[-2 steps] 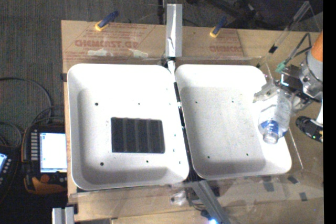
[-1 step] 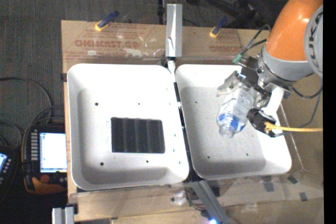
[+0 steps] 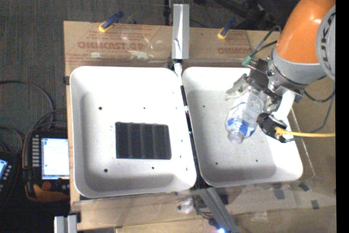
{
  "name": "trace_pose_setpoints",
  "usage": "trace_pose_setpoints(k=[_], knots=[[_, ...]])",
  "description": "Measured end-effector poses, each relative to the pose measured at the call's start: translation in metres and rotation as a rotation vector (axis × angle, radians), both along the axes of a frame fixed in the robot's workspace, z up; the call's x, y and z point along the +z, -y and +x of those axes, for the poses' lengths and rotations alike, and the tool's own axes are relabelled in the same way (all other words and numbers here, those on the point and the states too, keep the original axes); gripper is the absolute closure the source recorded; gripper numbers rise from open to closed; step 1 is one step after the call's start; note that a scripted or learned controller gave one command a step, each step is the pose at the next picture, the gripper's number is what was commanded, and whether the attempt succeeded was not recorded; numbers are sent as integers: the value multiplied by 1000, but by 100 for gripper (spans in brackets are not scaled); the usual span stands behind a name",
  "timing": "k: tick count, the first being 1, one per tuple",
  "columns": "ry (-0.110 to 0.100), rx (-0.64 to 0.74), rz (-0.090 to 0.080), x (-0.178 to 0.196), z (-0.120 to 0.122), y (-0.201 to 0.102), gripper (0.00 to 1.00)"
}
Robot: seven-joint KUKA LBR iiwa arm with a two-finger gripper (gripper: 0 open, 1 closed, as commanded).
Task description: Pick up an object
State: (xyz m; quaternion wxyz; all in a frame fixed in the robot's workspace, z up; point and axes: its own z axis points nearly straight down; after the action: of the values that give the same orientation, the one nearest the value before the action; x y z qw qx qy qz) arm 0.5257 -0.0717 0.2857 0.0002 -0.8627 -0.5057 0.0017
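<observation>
While the dark ribbed tray (image 3: 143, 140) lies flat in the left bin (image 3: 87, 84), a clear plastic bottle (image 3: 244, 115) hangs tilted over the right bin (image 3: 218, 166), cap end lowest. Beyond it, the gripper (image 3: 260, 86) is clenched on the bottle's upper end.

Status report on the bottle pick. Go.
Gripper over right bin, plastic bottle clamped in the jaws, hanging tilted, blue cap end down. Left bin holds a dark ribbed tray. Nothing in the way.
</observation>
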Motion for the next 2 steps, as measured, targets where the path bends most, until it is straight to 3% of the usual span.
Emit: trace_pose_setpoints(k=[1, 2], knots=[[0, -144, -2, 39, 53, -11, 0], [0, -145, -3, 39, 53, -11, 0]])
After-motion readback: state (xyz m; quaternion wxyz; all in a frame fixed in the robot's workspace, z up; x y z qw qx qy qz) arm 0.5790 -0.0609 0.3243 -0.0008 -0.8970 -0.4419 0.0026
